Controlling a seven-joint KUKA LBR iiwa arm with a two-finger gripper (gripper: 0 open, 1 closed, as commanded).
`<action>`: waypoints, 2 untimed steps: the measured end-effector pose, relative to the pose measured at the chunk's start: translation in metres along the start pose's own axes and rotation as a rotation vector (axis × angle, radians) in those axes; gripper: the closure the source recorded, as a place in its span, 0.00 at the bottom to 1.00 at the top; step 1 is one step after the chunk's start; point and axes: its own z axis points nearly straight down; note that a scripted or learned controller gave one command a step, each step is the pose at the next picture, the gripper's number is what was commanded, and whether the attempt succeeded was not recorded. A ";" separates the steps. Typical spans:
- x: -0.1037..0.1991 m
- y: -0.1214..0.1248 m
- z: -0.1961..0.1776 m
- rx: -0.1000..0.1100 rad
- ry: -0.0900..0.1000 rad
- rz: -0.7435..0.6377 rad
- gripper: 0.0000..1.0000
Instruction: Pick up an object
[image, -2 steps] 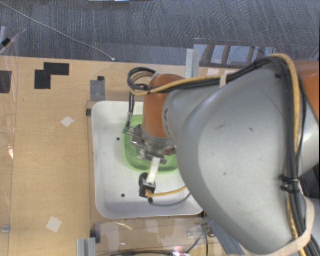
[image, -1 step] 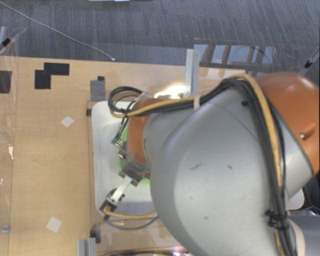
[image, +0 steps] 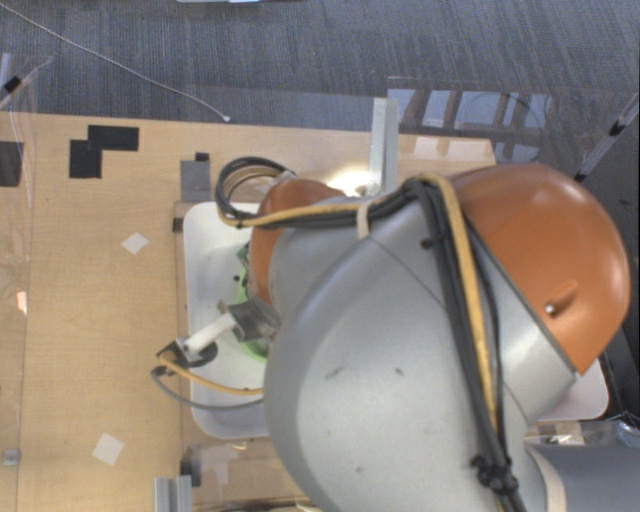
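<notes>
My grey arm (image: 400, 350) with its orange band (image: 540, 260) reaches over the left white bin (image: 205, 260) and hides most of it. The gripper (image: 250, 322) hangs low over the bin's middle, and just a grey metal part of it peeks out from under the arm. Bits of a green object (image: 243, 290) show right beside that part, at the arm's edge, with more green (image: 256, 348) just below. I cannot tell whether the gripper touches the green object. A white cylinder with cables (image: 198, 348) sticks out to the left over the bin's rim.
A black cable loop (image: 240, 180) lies over the bin's far end. An upright metal post (image: 380, 140) stands behind the bins. A corner of the right bin (image: 592, 398) shows past the arm. Bare wooden bench (image: 90, 300) with black marks (image: 100, 150) spreads to the left.
</notes>
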 end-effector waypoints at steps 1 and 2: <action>0.029 0.015 0.002 0.002 -0.004 0.259 1.00; 0.008 0.004 -0.070 -0.001 -0.016 0.301 1.00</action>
